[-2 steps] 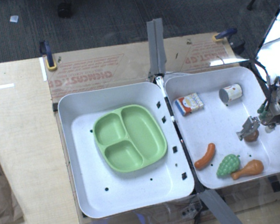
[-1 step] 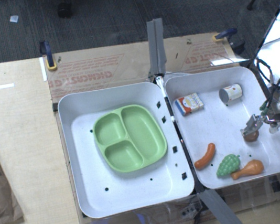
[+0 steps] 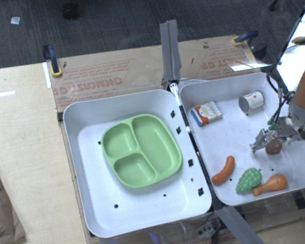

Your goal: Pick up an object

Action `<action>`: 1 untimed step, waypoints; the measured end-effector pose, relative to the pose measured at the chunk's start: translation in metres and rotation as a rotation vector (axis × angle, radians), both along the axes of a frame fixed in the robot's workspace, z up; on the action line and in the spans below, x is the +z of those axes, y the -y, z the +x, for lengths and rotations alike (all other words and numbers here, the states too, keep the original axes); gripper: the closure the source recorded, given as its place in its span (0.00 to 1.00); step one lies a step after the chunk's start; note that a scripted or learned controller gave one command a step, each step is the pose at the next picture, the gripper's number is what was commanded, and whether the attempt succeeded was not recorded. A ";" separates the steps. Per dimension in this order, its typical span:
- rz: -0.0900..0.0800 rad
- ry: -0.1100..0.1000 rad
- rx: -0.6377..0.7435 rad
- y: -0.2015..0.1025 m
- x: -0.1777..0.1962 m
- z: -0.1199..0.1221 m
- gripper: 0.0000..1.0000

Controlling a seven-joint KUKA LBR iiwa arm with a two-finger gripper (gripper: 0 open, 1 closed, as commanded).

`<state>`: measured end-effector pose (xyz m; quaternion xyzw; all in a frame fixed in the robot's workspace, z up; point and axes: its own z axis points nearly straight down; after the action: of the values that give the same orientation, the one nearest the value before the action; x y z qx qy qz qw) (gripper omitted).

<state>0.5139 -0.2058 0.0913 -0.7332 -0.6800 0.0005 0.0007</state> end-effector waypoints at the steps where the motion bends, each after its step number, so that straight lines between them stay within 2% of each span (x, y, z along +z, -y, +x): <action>1: 0.000 -0.001 -0.002 0.000 0.009 0.000 1.00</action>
<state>0.5138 -0.2060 0.1000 -0.7340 -0.6791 0.0006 0.0010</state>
